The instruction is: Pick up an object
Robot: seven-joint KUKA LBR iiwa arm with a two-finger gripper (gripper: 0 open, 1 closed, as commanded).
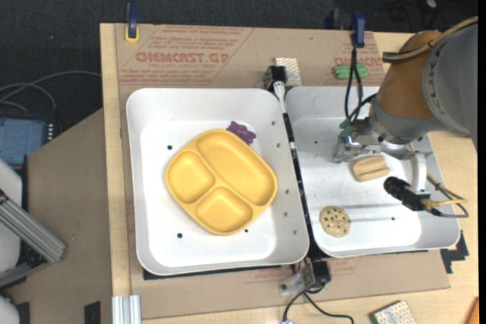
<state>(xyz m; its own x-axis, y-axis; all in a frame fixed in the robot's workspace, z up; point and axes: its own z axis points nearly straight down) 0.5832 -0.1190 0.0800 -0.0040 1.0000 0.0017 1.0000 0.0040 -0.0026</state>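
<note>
The gripper hangs low in the right bin, at its middle. The arm's bulk hides it from above, so I cannot tell whether it is open or closed. The closest candidate is a tan block, lying flat just beside the gripper, to its near right. Nothing shows the block as gripped. The main risk is a miss: if the gripper closes where it hangs, it looks likely to catch only the block's edge or nothing at all, or to push the block away to the right. A cookie lies nearer in the same bin, well apart from the block. It is flat and would probably be hard to get under. The yellow plate and a small purple thing sit in the left bin, out of harm's way.
</note>
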